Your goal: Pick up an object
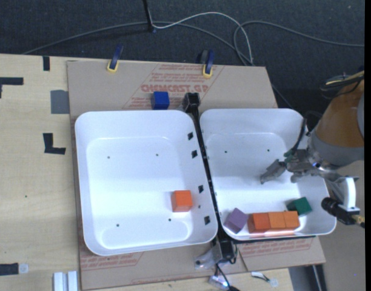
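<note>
Nearest the front edge of the right bin (252, 117) lie a purple block (236, 220), a long orange bar (274, 222) touching it, and a green block (301, 206) just behind the bar's right end. In the left bin (88, 162), an orange cube (182, 200) sits toward the front right corner. Farther back, the pincer (274, 172) hovers over the middle of the right bin with nothing between its fingers; whether they are spread or closed I cannot tell. Beyond the bins, a blue cube (160, 99) rests on the cardboard. I'd worry a straight drop closes on bare bin floor, since the blocks lie well forward of it.
</note>
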You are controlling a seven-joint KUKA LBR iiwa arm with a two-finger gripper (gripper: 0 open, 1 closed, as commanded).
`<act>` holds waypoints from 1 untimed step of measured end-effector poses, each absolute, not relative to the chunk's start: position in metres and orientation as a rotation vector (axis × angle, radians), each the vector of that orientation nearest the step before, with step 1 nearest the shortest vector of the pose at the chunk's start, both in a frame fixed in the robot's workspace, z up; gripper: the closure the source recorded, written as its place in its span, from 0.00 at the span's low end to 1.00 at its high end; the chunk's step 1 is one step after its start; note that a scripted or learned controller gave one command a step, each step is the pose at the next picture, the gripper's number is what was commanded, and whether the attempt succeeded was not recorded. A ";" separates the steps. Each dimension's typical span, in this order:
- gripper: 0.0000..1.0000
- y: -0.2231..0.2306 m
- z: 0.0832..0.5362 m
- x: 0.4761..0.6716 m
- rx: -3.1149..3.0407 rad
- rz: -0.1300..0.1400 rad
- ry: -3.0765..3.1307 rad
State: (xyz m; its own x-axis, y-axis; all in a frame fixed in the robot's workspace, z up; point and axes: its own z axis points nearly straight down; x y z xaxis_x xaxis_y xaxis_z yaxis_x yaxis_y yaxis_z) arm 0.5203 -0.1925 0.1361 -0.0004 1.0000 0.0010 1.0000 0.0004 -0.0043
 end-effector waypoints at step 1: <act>1.00 -0.193 0.148 0.521 -2.220 0.001 -2.222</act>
